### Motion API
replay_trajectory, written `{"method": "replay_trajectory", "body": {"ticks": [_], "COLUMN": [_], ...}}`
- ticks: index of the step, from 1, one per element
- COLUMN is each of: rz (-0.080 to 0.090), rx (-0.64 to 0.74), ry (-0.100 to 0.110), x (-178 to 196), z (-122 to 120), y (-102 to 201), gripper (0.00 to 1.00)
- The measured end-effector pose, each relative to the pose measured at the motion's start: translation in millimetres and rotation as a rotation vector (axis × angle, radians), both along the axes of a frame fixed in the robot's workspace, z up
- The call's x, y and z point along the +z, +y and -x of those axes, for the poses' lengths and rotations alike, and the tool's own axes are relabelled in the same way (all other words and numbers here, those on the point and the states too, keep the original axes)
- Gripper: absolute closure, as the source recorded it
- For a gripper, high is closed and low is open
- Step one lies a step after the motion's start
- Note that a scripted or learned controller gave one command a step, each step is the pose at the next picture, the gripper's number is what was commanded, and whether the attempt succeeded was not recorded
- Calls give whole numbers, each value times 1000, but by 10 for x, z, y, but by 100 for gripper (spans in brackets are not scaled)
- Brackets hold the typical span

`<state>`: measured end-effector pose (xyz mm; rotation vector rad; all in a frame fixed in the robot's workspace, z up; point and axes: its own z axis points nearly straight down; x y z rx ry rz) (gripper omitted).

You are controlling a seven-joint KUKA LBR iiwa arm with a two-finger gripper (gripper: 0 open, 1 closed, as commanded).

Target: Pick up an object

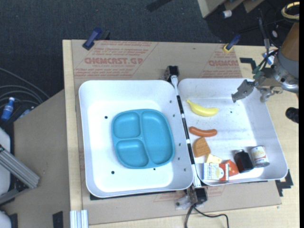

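Bench's right bin (273, 127) crowds its near edge, so from my seat the gripper (251, 90), grasp state unclear, risks clipping can (259, 156) beside carton (216, 171).

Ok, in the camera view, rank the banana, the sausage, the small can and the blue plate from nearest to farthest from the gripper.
From the gripper:
1. banana, right bin, upper left.
2. sausage, just below the banana.
3. small can, right bin's lower right corner; close to the sausage's rank.
4. blue plate, left bin.
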<state>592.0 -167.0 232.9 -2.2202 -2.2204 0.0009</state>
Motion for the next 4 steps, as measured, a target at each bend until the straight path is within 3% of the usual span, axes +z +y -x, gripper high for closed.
{"method": "replay_trajectory", "body": {"ticks": [1,2,3,4], "rz": [-1,1,2,1], "rx": [1,0,1,2], "ry": [1,8,8,-5], "x": [-1272,-1475,-1372,10], "z": [-354,-732,-735,-438], "y": [554,703,705,929], "gripper": [0,0,100,100]}}
